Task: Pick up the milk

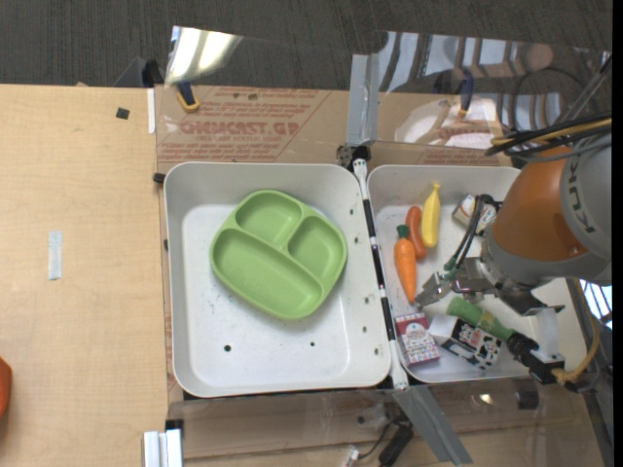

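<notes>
Milk: the small carton point(417, 341) lies at the lower left of the right bin point(443, 176), just below the carrot point(405, 266).
My claw point(440, 287): hovers above and right of it, nothing visibly between my fingers; open or closed, I cannot tell.
Risk: I may catch the carrot or the bin wall.
Surroundings: green plate point(279, 252) in the left bin point(195, 358), wooden bench point(78, 261).

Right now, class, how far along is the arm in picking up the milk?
Done: nothing lifted; the milk lies in the near corner of the right bin. In hand: the gripper hangs beside the carrot, short of the milk. Left: reach it, grasp, lift.
</notes>
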`<state>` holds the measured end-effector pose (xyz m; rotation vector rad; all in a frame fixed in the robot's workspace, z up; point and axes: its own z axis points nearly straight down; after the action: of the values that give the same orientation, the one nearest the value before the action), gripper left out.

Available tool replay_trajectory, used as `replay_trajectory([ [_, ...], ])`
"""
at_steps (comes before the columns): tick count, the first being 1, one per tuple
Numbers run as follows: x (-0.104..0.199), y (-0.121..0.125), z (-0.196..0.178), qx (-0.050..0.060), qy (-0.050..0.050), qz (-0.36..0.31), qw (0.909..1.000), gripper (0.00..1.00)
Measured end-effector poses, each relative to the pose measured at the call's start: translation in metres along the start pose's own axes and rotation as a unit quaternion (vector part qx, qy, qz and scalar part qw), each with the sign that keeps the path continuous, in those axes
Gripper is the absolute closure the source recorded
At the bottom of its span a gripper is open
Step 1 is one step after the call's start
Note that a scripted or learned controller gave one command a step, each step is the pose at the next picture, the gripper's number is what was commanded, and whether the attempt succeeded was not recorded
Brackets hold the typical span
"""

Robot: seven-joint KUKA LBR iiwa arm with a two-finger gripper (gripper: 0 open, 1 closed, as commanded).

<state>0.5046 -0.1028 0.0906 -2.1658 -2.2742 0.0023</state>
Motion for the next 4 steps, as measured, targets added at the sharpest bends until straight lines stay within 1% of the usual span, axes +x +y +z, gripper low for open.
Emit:
replay_trajectory([
  [1,-0.001,0.034,0.0,-0.001,0.0,-0.054,0.9985,0.0],
  [2,-0.008,0.076,0.0,-0.001,-0.001,-0.099,0.9951,0.0],
  [3,-0.006,0.121,-0.001,-0.001,-0.001,-0.188,0.9822,0.0],
  [4,-0.068,0.151,-0.001,-0.001,-0.001,-0.178,0.9841,0.0],
])
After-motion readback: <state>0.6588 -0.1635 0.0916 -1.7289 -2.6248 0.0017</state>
